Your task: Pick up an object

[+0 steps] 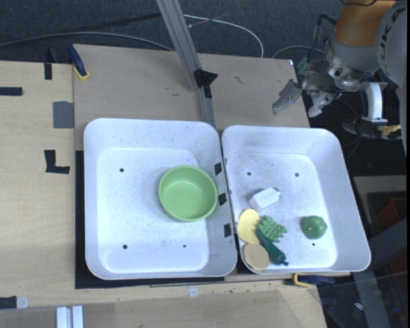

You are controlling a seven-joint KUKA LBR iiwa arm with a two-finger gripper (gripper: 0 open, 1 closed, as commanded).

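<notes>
Here the gripper (302, 100) hangs above the bench just beyond the far edge of the right bin (328, 142), with its two fingers spread apart and nothing between them. The arm (365, 26), grey with an orange band, comes in from the upper right.

Below the gripper, the right bin holds every small object, all gathered toward its near side and well apart from the fingers. Closest to the gripper lies a white block (264, 198). Past that, near the bin's left wall, sit a yellow piece (247, 225) and a tan disc (255, 256), with a dark green leafy toy (271, 236) lying across them. A small green ball (313, 227) rests alone farther right, apart from the cluster.

The left bin (102, 142), down and far left of the gripper, holds a light green bowl (187, 193), upright, near its right wall.
</notes>
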